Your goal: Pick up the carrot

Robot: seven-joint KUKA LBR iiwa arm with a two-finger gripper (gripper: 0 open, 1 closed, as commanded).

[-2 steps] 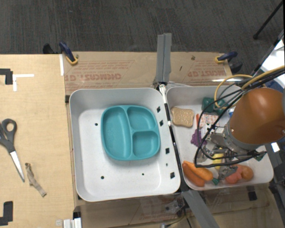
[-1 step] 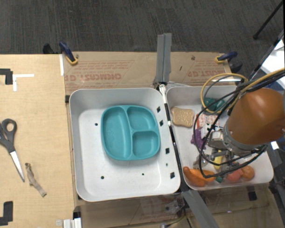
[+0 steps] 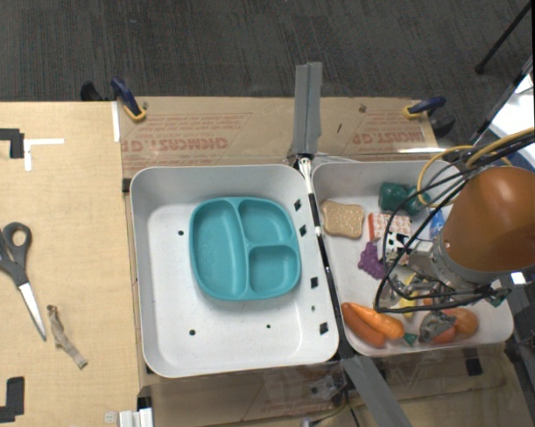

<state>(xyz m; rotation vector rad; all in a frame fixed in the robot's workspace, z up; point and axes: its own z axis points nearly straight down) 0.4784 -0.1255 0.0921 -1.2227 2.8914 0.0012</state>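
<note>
Looking down from the camera view at a slant onto two white bins sitting side by side on the tabletop (image 3: 59,259). Holding a teal divided plate (image 3: 247,248) in the left bin (image 3: 158,343), with nothing else visible in it. Crowding the right bin (image 3: 336,175) with small things: a slice of toast (image 3: 343,219) near its upper left, a purple piece (image 3: 370,262) just below that, a dark green item (image 3: 395,196) toward the top, and a printed card or packet (image 3: 384,230) between them.

Lying in the lower left corner of the right bin, the carrot (image 3: 371,324), orange, stretched at a slant along the front wall and resting on the bin floor. Sitting further right along the same wall, another orange-red item (image 3: 455,326), too hidden to name.

Reaching in from the right, the arm, its orange band (image 3: 496,222) and looped cables covering much of the bin. Hanging low near the front wall, the gripper (image 3: 433,321), just right of the carrot's thicker end; grip state impossible to tell, tangled in wires and shadow. Nothing orange clearly showing within it.

Judging progress: approaching done or nearly so, closing and lifting not yet done. Carrot apparently not yet raised; grasp and lift remaining.
</note>
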